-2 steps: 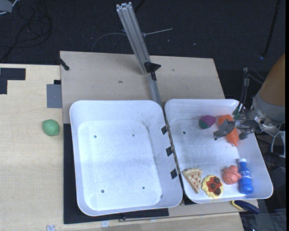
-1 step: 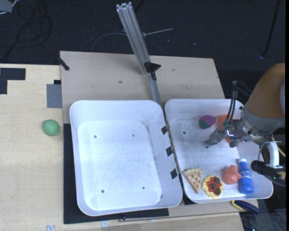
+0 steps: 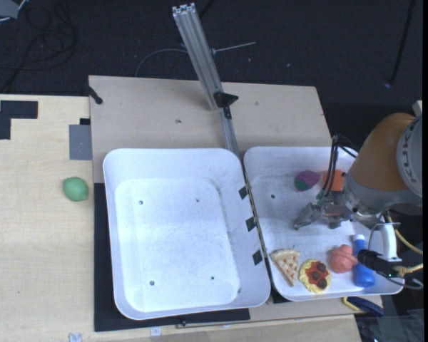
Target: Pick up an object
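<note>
Camera view, pizza slice [image 3: 287, 264] beside round toy [image 3: 314, 275]

A triangular pizza-slice toy [image 3: 286, 264], a round red-yellow toy [image 3: 314, 275], a pink lump [image 3: 341, 258], a blue toy [image 3: 362, 272] and a purple-green toy [image 3: 306, 181] lie in the right white bin [image 3: 274, 168].

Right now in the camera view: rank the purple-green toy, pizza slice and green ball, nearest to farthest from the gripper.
Measured from the gripper in the right bin:
1. Purple-green toy, just behind it in the same bin.
2. Pizza slice, at the same bin's front edge, a bit farther.
3. Green ball, out on the bench left of both bins, by far the farthest.
</note>
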### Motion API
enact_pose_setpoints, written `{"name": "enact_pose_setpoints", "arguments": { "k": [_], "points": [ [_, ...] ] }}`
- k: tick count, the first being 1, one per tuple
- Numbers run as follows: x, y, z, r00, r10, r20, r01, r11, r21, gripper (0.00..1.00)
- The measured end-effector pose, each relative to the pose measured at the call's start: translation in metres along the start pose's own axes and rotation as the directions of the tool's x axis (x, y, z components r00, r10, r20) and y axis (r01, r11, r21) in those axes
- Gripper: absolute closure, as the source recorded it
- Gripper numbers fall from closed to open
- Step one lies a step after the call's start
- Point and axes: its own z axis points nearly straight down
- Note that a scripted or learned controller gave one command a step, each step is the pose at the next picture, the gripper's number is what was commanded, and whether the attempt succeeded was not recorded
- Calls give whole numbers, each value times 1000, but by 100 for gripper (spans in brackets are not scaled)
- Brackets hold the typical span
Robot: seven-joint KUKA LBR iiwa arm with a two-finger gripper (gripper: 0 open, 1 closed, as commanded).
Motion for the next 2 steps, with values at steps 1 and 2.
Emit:
{"name": "enact_pose_setpoints", "arguments": {
  "k": [1,2],
  "points": [
    [-1,1,-12,1000,2,1,-2,1000,-4,100],
    [-8,-4,-72,1000,2,2,-2,1000,-9,100]
  ]
}}
